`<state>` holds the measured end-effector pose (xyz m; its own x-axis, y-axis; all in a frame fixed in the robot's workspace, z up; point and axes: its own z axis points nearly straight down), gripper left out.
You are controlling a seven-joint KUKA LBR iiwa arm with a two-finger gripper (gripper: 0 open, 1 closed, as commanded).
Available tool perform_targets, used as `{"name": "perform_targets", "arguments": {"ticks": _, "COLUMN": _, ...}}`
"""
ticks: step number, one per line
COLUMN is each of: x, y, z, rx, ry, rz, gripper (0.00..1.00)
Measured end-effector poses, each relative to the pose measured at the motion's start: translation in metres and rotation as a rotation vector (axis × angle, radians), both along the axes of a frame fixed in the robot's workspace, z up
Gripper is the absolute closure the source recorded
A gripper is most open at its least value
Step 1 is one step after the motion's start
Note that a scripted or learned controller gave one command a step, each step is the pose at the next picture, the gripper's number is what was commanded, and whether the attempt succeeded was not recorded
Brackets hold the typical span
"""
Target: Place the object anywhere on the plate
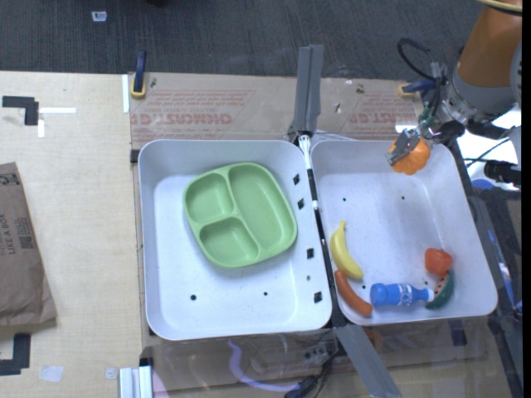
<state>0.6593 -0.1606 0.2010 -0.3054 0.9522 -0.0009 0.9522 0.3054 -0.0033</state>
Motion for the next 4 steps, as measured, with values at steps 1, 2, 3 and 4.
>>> {"name": "perform_targets", "arguments": {"ticks": 1, "x": 0.0, "y": 0.116, "z": 0.009, "rx": 0.002, "ry": -0.001, "rz": 0.189, "gripper": 1.0}}
{"name": "perform_targets", "arguments": {"ticks": 2, "x": -0.016, "y": 0.173, "z": -0.011, "rx": 0.002, "ry": 0.0, "rz": 0.375, "gripper": 1.0}}
{"name": "perform_targets", "arguments": {"ticks": 3, "x": -0.041, "y": 0.227, "z": 0.016, "rx": 0.001, "ry": 0.001, "rz": 0.317, "gripper": 1.0}}
{"name": "perform_targets", "arguments": {"ticks": 4, "x": -0.041, "y": 0.227, "z": 0.016, "rx": 0.001, "ry": 0.0, "rz": 0.316, "gripper": 0.0}}
